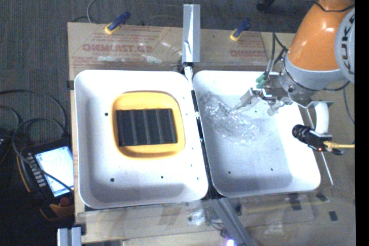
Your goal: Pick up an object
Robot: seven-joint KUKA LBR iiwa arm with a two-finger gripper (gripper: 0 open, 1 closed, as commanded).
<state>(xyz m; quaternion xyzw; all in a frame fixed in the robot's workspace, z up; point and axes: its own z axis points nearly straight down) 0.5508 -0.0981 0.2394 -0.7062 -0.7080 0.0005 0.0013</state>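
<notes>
Hand above right bin's far edge

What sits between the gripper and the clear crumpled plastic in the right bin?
Nothing visible. The gripper hangs over the right bin, just beside the clear plastic, with bare bin floor around it.

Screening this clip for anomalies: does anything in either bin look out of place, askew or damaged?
Mostly tidy. The yellow tray lies flat and square in the left bin. The one oddity is a crumpled clear plastic piece in the right bin, hard to make out against the white.
</notes>
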